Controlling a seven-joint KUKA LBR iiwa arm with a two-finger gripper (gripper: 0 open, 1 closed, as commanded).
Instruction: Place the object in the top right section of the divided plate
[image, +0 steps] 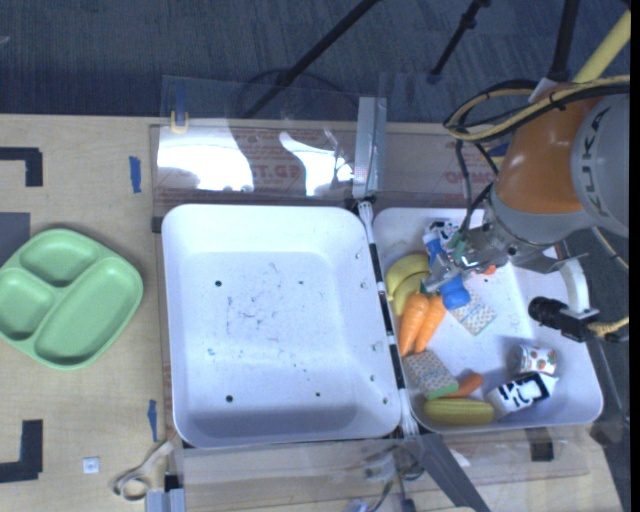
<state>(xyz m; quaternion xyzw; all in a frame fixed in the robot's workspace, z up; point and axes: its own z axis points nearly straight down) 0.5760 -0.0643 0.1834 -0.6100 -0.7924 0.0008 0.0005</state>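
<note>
The green divided plate (133, 281) lies on the wooden bench at the far left, outside both bins, with nothing in its sections. My gripper (449, 268) hangs low over the upper part of the right bin (586, 402), below the orange band of the arm. It is just right of a yellow banana (403, 276) and above a small blue object (455, 296). Two orange carrots (420, 320) lie just below the banana. Whether anything sits in the gripper is hidden from this angle.
The right bin also holds a patterned packet (476, 318), a speckled sponge (430, 371), a corn cob (458, 410), a black-and-white toy (522, 392) and a small white cube (538, 357). The left bin (270, 310) lies between the gripper and the plate. Cables hang at the upper right.
</note>
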